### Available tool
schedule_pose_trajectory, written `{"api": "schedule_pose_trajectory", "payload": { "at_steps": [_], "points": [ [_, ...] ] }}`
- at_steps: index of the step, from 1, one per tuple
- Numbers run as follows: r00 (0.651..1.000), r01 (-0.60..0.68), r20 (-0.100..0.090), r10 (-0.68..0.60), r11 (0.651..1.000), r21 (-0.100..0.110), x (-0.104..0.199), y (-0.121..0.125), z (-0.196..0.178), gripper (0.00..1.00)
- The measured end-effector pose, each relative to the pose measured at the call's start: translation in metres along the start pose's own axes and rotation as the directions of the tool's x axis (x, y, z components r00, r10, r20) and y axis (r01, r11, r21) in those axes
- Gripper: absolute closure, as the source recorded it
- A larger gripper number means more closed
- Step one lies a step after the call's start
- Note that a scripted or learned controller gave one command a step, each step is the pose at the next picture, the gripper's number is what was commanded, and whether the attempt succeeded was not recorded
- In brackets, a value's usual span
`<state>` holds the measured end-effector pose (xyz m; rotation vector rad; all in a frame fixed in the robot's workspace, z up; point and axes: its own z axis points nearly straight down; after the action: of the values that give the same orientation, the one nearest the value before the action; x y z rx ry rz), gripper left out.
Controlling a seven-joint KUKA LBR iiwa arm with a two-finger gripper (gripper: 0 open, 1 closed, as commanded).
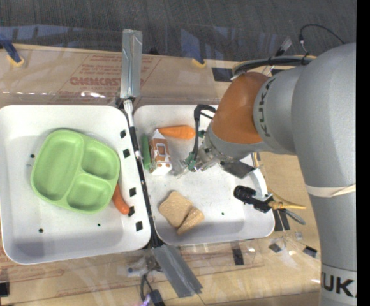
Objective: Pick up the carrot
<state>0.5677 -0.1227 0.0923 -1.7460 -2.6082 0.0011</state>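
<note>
1. Two white bins sit side by side on the surface (57, 75).
2. Right bin (236, 231): carrot (177, 132) lies near the far wall, untouched.
3. Gripper (194, 162) hovers just below the carrot; finger state cannot be told.
4. Left bin (13, 190): green divided plate (75, 169).

Only a couple readable bits here. The cardboard sheet (89, 69) at upper left has red print that looks like "CHEMCAS", cut off. Bottom right, the arm's base (338, 279) shows "KU".
</note>
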Motion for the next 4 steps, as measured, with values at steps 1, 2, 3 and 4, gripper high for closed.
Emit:
{"api": "schedule_pose_trajectory", "payload": {
  "at_steps": [1, 2, 3, 4],
  "points": [
    [1.000, -0.001, 0.000, 0.001, 1.000, 0.000, -0.001, 0.000, 0.000, 0.00],
    [0.944, -0.331, 0.002, 0.331, 0.944, -0.001, -0.038, 0.035, -0.001, 0.00],
    [0.929, -0.369, 0.001, 0.369, 0.929, 0.000, -0.062, 0.071, 0.000, 0.00],
    [0.966, -0.258, 0.003, 0.258, 0.966, -0.006, -0.080, 0.065, -0.100, 0.00]
  ]
}}
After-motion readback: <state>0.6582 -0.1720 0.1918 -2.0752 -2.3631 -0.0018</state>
